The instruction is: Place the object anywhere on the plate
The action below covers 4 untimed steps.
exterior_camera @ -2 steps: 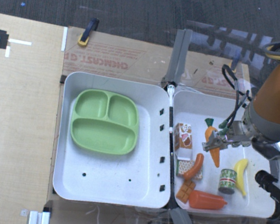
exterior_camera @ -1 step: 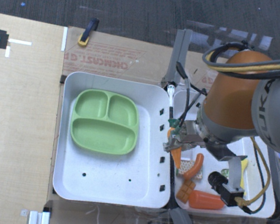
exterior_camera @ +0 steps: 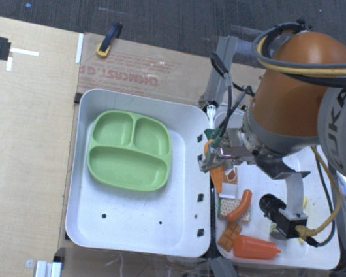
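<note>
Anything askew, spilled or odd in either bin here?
Nothing looks spilled or damaged. The green plate lies flat in the left bin, bare. The orange toy foods lie loosely clustered in the right bin, under the arm.

The arm (exterior_camera: 340, 91) reaches in from the right, its grey link crossing the upper right corner and its orange band (exterior_camera: 300, 77) bulging large above the wrist. The wrist points down and leftward from the band. The gripper (exterior_camera: 215, 156) hangs at the lower left of the band. Cables loop around the band and trail below the wrist.
</note>
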Each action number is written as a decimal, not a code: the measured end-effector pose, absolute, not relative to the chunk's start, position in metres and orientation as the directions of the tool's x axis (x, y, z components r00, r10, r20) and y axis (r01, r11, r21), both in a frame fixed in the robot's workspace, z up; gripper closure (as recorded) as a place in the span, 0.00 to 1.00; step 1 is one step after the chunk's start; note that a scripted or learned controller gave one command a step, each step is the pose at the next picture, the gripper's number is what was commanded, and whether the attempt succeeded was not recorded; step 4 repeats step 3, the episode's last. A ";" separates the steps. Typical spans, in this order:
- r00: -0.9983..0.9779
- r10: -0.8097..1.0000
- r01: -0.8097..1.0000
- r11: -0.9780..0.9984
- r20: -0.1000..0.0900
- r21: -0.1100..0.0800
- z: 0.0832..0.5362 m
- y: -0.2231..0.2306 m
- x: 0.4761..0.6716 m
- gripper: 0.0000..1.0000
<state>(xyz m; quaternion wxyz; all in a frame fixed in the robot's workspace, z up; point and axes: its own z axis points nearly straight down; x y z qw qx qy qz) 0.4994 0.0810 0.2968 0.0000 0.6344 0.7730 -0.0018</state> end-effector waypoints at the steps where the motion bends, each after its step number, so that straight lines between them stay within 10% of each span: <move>1: -0.306 0.952 0.952 0.306 -0.002 -0.005 0.243 0.142 0.532 1.00; 2: -0.270 0.963 0.963 0.270 -0.003 -0.004 0.192 0.158 0.574 1.00; 3: -0.270 0.963 0.963 0.270 -0.003 -0.004 0.193 0.158 0.574 0.00; 4: -0.270 0.963 0.963 0.270 -0.003 -0.004 0.193 0.158 0.574 0.00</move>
